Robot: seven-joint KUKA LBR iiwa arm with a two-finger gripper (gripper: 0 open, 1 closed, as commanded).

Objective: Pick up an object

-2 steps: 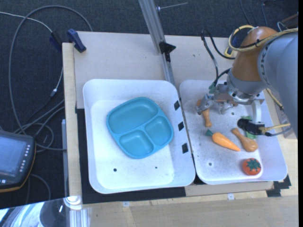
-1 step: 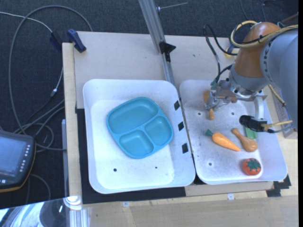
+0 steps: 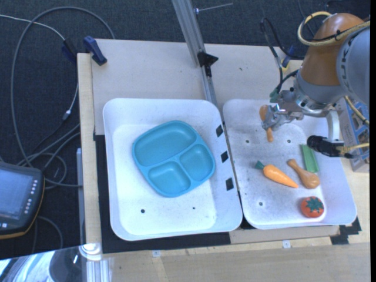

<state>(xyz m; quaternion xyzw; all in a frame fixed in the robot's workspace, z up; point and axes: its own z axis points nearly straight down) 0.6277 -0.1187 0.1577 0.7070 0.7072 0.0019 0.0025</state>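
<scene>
Counter (image 3: 153, 63): pale wood, carrying two shallow white bins side by side.
Left bin (image 3: 117, 122): holding a light blue plastic plate with three compartments (image 3: 173, 157).
Right bin (image 3: 258, 210): holding an orange toy carrot (image 3: 279, 175), tan toy drumstick (image 3: 304, 174), red toy tomato with green top (image 3: 312, 207), green flat stick (image 3: 309, 157), small orange piece (image 3: 269, 135).
End effector (image 3: 275, 117): low over right bin's far left part, just above small orange piece; finger opening and any hold: cannot tell.

Bright even light, slight blur
</scene>
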